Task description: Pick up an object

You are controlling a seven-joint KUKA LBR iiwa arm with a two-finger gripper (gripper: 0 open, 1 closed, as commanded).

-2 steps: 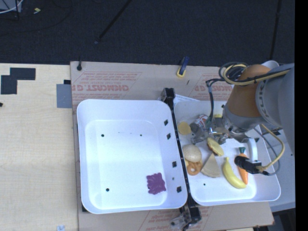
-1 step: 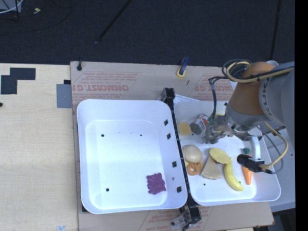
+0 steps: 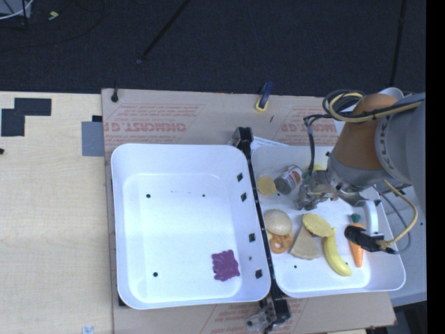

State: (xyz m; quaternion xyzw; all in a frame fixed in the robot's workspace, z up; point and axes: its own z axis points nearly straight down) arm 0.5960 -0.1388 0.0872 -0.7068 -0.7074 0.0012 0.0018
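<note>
you have the left bin [image 3: 132, 186] holding one thing, a purple bunch of grapes [image 3: 225, 264] near its bottom edge, toward the bottom right corner. the right bin [image 3: 389, 280] touches it along the shared black-clipped edge and carries the rest. the grey arm [image 3: 389, 145] comes in over the right bin's top right corner, and its gripper [image 3: 311, 195] sits low in the upper middle of that bin; you cannot tell how its fingers stand. just left of the gripper lies a small can [image 3: 289, 179], tipped on its side. a banana [image 3: 335, 253] lies toward the bottom edge, beside a tan wedge [image 3: 304, 245]. a pale round piece [image 3: 277, 221] sits against the left edge, an orange ring [image 3: 281, 242] just below it. a carrot [image 3: 357, 253] lies near the right edge, a yellow piece [image 3: 266, 185] near the top left.
</note>
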